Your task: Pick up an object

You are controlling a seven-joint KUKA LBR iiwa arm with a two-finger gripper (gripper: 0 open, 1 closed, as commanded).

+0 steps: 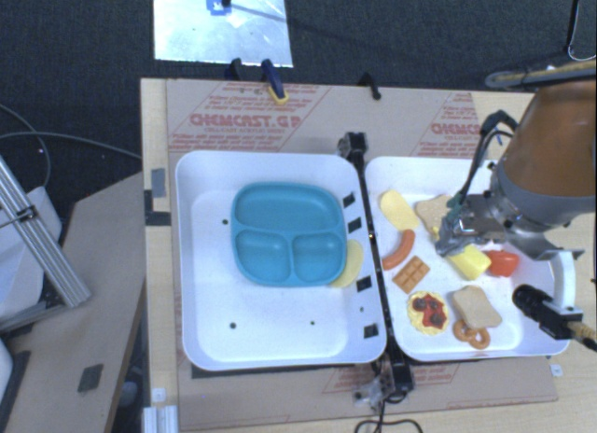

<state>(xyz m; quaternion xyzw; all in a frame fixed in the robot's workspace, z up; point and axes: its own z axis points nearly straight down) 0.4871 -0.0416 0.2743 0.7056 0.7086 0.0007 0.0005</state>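
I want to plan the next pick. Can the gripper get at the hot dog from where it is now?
Probably yes. The hot dog lies uncovered in the right bin, apart from its neighbours, and the gripper is just to its right with nothing between them.

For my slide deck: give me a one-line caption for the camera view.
Gripper poised over toy food in the right bin, beside a yellow block; blue tray in the left bin.

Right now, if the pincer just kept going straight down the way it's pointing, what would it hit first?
Probably the yellow block. The pincer hangs over the right bin, pointing down at that block's upper left edge, with the tan cracker just beside it. Depth is hard to judge from this slanted view.
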